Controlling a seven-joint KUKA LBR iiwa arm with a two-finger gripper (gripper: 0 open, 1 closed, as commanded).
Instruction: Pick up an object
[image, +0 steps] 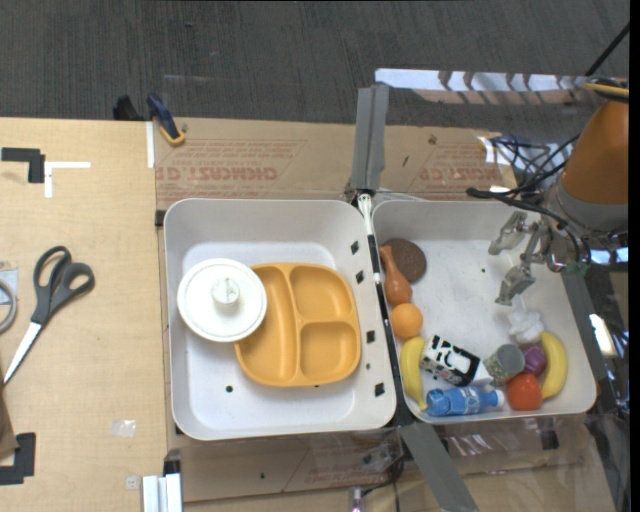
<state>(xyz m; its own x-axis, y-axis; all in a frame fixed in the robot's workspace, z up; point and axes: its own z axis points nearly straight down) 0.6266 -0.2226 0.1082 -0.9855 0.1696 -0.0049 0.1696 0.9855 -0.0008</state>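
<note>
Arm hovering over the right bin (480, 225), toys crowding its near side.

The gripper (520, 262) is hanging with its metal fingers spread and nothing between them, just above a crumpled white lump (525, 323). Along the right bin's near edge are lying a blue bottle (460, 401), a red ball (524, 391), a grey cylinder (506, 359), a purple ball (535, 358), a black-and-white block (450, 361) and two curved yellow bananas (411, 368). An orange (406, 320), a pear-shaped orange fruit (394, 281) and a brown disc (408, 258) are sitting by the left wall. The left bin (190, 390) is holding a smooth yellow divided plate (300, 325), with a round white lid (222, 298) overlapping its left rim. Scissors (45, 300) are lying on the wooden bench (80, 400).
</note>
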